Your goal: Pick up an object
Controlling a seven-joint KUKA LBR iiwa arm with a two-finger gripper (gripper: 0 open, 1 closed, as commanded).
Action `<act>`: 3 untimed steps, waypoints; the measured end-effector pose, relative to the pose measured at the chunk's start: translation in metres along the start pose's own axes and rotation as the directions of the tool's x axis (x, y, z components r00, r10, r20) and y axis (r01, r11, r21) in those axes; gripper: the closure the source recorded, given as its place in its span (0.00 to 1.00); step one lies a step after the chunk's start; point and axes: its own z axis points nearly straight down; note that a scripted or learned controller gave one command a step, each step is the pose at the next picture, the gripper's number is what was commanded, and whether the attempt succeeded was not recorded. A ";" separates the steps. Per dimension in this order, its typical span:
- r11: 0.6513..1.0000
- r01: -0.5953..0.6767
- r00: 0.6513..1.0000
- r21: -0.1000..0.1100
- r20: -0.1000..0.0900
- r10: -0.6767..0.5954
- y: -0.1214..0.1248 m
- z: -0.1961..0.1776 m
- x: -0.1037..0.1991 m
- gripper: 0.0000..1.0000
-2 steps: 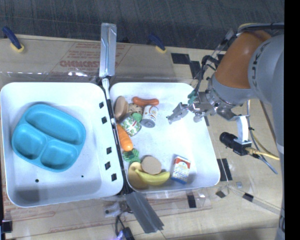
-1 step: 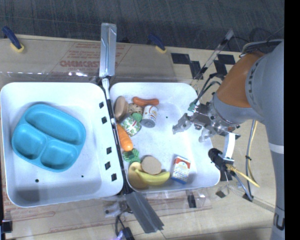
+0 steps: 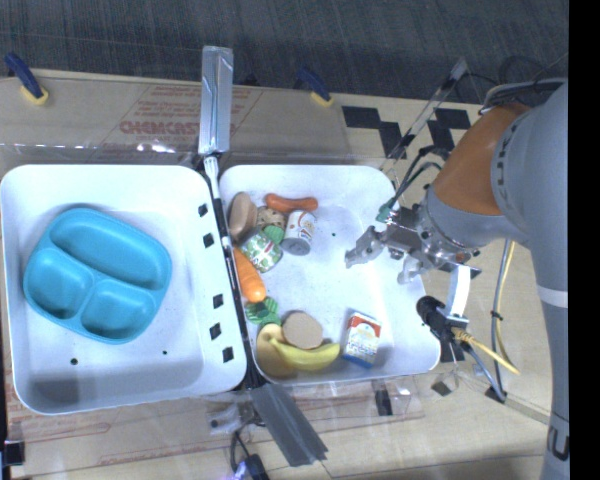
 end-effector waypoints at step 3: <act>0.974 0.228 0.974 -0.002 -0.001 -0.228 -0.066 0.071 0.010 0.00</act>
